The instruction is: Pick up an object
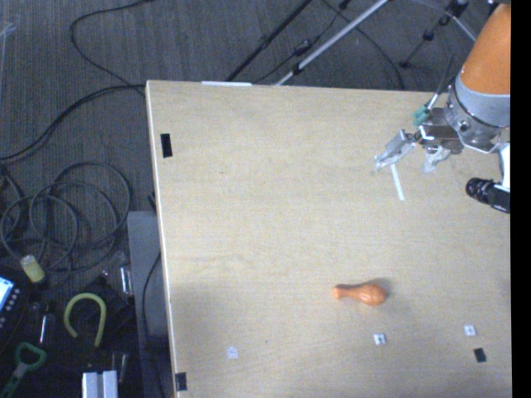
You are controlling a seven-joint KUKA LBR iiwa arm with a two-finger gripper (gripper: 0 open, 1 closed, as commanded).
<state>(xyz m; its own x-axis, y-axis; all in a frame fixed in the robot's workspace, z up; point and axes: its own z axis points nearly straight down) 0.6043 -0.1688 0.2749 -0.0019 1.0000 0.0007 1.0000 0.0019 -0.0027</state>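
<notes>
Camera view: the hand (412, 157) hangs at the upper right over the pale surface (274, 197), fingers spread wide with nothing between them; an orange pear-shaped object (362, 293) lies well apart, nearer the front

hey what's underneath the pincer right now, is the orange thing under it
No. Under the pincer is bare tan board. The orange pear-shaped object lies apart, nearer the camera, uncovered. A thin pale stick slants just below the pincer; whether it touches the board is unclear.
</notes>
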